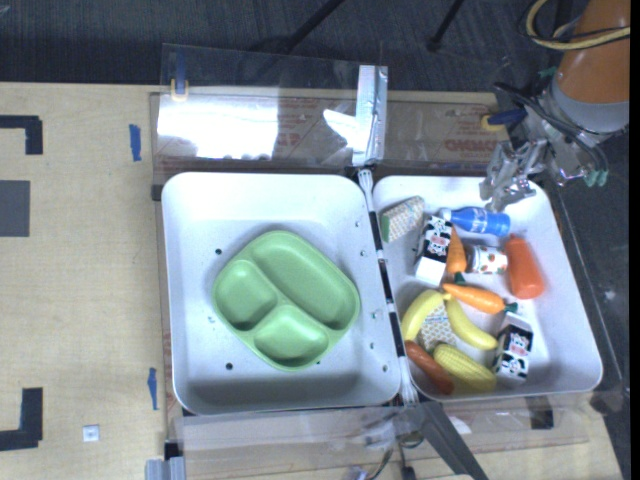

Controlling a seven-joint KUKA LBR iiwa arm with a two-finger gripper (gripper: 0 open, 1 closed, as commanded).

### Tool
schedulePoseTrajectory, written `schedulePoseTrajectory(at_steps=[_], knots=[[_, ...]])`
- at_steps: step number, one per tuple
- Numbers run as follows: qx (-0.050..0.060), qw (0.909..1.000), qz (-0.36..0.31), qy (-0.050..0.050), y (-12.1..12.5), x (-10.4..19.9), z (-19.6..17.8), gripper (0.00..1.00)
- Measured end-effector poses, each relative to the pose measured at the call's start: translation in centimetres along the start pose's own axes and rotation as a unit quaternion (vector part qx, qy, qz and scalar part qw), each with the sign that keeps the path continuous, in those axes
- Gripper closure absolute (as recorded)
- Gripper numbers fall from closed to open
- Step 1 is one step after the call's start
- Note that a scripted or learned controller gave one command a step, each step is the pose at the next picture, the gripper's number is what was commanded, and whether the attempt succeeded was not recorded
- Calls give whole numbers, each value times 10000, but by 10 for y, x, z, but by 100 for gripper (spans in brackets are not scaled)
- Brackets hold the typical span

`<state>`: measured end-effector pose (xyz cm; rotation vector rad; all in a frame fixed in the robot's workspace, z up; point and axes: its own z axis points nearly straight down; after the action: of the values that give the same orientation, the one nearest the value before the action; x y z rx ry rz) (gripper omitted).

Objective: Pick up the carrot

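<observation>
I am hovering my two-finger gripper [508, 180] over the far edge of the right white bin [578, 313]; I cannot tell its state. The small orange plastic carrot [474, 297] is lying mid-bin, touching the yellow bananas [440, 318]. Crowded neighbours could be making me pinch the orange pepper-like piece [524, 267] instead.

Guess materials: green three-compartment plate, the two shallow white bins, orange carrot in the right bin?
Green three-compartment plate: likely moulded plastic, matte; even colour, soft rounded dividers, faint sheen.
Shallow white bins: probably thin formed plastic, semi-gloss; rounded corners, soft highlights along the walls.
Orange carrot: looks like smooth toy plastic or rubber; uniform colour, slight shine. Cannot tell which.
</observation>
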<state>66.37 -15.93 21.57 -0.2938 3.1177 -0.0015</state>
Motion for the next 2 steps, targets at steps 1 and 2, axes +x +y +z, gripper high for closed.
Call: schedulePoseTrajectory(at_steps=[1,2], knots=[[-2,10000,0,0,0,0,0,0],[-13,9978,-657,20,49,38,75,0]])
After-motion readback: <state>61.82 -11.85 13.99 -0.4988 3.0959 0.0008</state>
